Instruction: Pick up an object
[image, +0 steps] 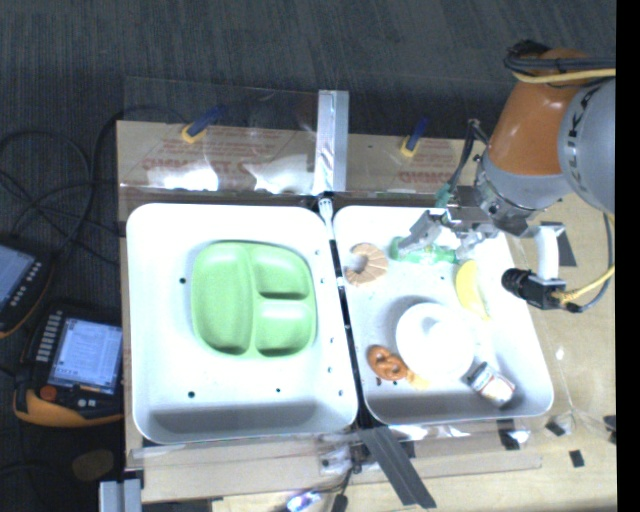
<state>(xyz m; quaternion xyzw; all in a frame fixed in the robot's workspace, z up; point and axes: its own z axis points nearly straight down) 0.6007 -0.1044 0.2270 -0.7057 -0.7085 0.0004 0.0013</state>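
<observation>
Over the far end of the right bin (540, 395), the gripper (428, 232) hangs at the tip of the grey arm (560, 130), which reaches in from the right with its orange band above the wrist. Whether the gripper is spread or pressed together cannot be told from this slanted view, and nothing can be seen held in it. Just beneath and beside it lies a green object (420, 252), too blurred by the metal above it to name; whether the two touch is unclear.

Left of that green object, close to the wall between the bins, sits a tan, ring-shaped pastry (367, 262). To the right of the gripper, along the bin's right side, a yellow banana-like piece (468, 287) lies lengthwise. Nearer the camera, a white round bowl or lid (432, 338) takes up the middle of the bin. At its left edge rests a small orange-brown piece (387, 362), and at its right, towards the near corner, a small jar-like thing with a dark end (489, 383) lies tilted.

The left bin (150, 300) holds a green divided plate (254, 298), lying flat in the middle, well apart from the gripper.
</observation>
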